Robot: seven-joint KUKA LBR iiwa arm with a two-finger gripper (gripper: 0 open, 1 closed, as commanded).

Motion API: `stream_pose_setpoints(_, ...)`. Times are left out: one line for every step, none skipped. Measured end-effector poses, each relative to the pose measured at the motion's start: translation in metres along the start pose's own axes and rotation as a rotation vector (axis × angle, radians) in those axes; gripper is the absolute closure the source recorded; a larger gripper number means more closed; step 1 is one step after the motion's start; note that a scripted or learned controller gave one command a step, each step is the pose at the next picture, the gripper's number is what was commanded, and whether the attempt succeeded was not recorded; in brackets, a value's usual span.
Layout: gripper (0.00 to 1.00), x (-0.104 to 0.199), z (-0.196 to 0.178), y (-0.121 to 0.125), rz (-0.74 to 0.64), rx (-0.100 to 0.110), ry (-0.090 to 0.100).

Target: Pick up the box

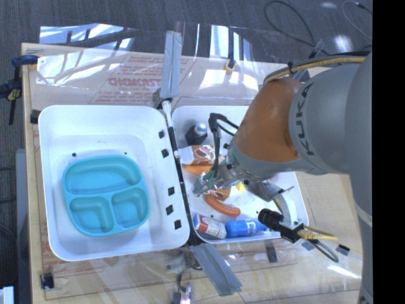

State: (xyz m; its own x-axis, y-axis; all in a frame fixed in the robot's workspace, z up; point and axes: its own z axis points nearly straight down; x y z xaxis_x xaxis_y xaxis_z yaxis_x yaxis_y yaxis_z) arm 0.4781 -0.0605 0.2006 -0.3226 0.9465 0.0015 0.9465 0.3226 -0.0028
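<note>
L to R: on the worktop [329, 198] the left bin [50, 138] holds one thing, a blue tray [101, 173] w/ three compartments, one long and two smaller. It lies flat near the bin's middle, and we see nothing in any compartment.

The right bin [183, 122] is crowded. At its far left corner sits a dark round item w/ a silver top [197, 132]. Just nearer than that is the box [202, 152], small, red and white, by the bin's left wall. An orange piece [197, 168] lies just nearer again, touching or almost touching the box. Further toward the near side there's a reddish sausage-like item [221, 204], and along the near wall a blue bottle [243, 228] on its side, approx. parallel to that wall, w/ a red-and-white end to the left. A small yellow bit [240, 185] shows beside the wrist.

The arm [335, 119] comes in from the right, orange band over the bin's middle, wrist angled down and left. The claw [214, 182] is low among the items, between the orange piece and the sausage, near the box but not on it. We can't tell if it's open or closed; clutter hides it.

The box is partly hidden by the arm, so its long axis and heading aren't clear to us.
</note>
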Motion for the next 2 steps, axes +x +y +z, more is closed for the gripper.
stream_pose_setpoints(1.00, -0.029, -0.002, -0.012, 0.138, -0.002, -0.002)
stream_pose_setpoints(1.00, -0.036, 0.041, -0.015, 0.135, 0.002, 0.000)
